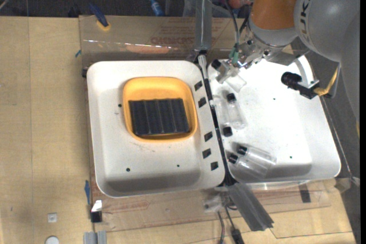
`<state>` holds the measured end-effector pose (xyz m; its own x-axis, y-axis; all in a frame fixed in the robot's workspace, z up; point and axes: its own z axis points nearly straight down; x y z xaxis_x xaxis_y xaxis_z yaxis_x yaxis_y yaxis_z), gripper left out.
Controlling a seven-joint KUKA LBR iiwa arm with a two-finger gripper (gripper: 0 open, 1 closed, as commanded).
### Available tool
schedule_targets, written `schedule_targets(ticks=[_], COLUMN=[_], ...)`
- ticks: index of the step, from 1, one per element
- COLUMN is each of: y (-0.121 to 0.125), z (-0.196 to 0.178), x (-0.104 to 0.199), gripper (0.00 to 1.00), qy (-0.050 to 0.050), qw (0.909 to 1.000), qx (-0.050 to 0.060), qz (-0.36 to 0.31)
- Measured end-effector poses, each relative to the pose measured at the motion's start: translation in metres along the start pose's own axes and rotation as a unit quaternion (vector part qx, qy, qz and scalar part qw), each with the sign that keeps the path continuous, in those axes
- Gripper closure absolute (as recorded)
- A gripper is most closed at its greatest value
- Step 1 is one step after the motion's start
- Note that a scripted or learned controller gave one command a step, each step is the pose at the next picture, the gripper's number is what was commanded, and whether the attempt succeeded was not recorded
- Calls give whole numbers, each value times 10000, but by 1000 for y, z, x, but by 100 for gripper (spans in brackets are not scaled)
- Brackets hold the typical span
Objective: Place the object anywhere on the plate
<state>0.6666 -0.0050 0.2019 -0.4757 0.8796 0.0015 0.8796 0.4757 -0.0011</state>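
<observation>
Reaching in from the right: grey arm [334, 6] with its orange band, hanging over the far side of the right bin [286, 123]. Spread beneath: tan bench [40, 123] bearing that bin and, touching it, the left bin [108, 163].

Seated in the middle of the left bin: yellow-orange plate [157, 86], squarish with rounded corners and a raised rim. Lying flat inside the plate: dark ribbed slab [159, 117], near black, rectangular, marked by parallel ridges running front to back, covering most of the plate's floor and touching its near rim.

Scattered along the right bin's left side: two clear bottles with black caps, one [233, 112] mid-bin, one [254, 158] toward the near wall, both on their sides.

Poised at the right bin's far left corner, well apart from the slab: gripper [239, 61]. Jaw state: cannot tell, lost in glare and clutter.
</observation>
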Motion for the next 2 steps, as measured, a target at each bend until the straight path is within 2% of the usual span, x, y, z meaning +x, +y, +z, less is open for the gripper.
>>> schedule_targets(ticks=[1,2], y=[0,-17], z=[0,-12], x=[0,-34], gripper=[0,0], qy=[-1,-23], qw=[10000,9966], qx=[-3,-27], qz=[0,-823])
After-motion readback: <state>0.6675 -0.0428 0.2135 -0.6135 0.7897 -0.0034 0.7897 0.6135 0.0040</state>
